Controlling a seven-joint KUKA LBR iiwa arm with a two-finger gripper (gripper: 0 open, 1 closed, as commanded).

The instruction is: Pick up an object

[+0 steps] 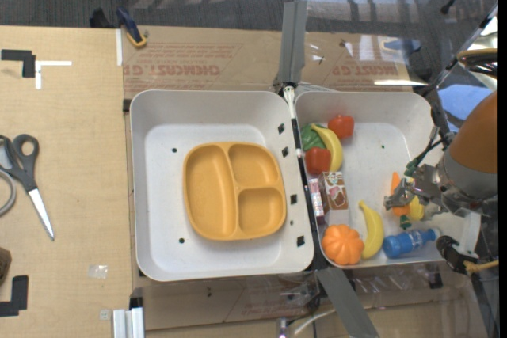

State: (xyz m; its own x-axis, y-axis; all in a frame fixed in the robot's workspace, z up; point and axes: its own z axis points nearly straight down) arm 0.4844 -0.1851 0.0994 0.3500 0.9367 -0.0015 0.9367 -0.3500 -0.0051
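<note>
The gripper (405, 198) was seen low in the right bin (372, 116), just right of a banana (371, 227); an orange-yellow object (411, 208) was perhaps touched, its fingers' state unreadable.

The surface (63, 170) is pale tan wood. Both bins are white: the left bin (150, 170) holds a yellow-orange divided tray (234, 191), the right bin (372, 111) a mix of bright toys. These include a red tomato (341, 126), a yellow banana (331, 145) over something green (311, 138), a second yellow banana (371, 227), an orange pumpkin (344, 244) and a blue bottle (408, 241). The scissors (30, 182) have grey handles and silver blades. Brown cardboard (198, 59) carries reddish print.
</note>
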